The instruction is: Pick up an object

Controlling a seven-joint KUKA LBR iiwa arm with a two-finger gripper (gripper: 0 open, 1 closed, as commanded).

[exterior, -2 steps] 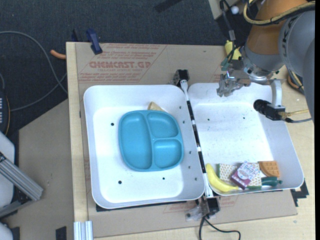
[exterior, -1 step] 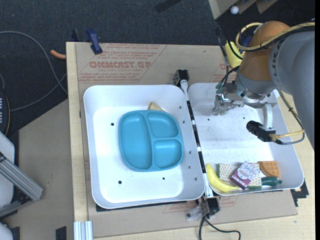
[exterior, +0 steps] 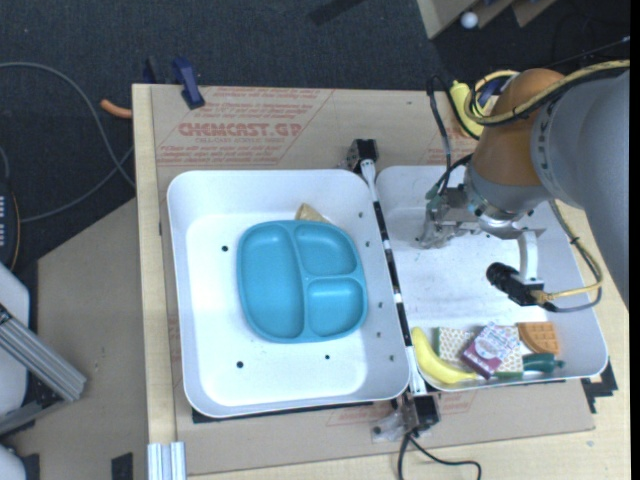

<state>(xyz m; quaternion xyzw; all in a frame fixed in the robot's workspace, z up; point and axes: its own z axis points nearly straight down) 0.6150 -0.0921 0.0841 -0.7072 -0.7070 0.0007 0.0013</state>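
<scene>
My gripper (exterior: 437, 230) hangs low in the right bin (exterior: 450, 288), near its far left part, under the grey arm with the orange band (exterior: 510, 138). Nothing shows between its tips. Along the near edge of that bin lie a yellow banana (exterior: 436, 364), a pink and white packet (exterior: 492, 348), a waffle-like orange piece (exterior: 540, 337) and a green strip (exterior: 535, 368). They sit well in front of the gripper.
The left bin (exterior: 200, 368) holds a blue divided plate (exterior: 300, 278) with a tan piece (exterior: 309, 212) peeking behind it. A black clip (exterior: 363, 154) sits at the bins' far joint. Cables run by the arm at right.
</scene>
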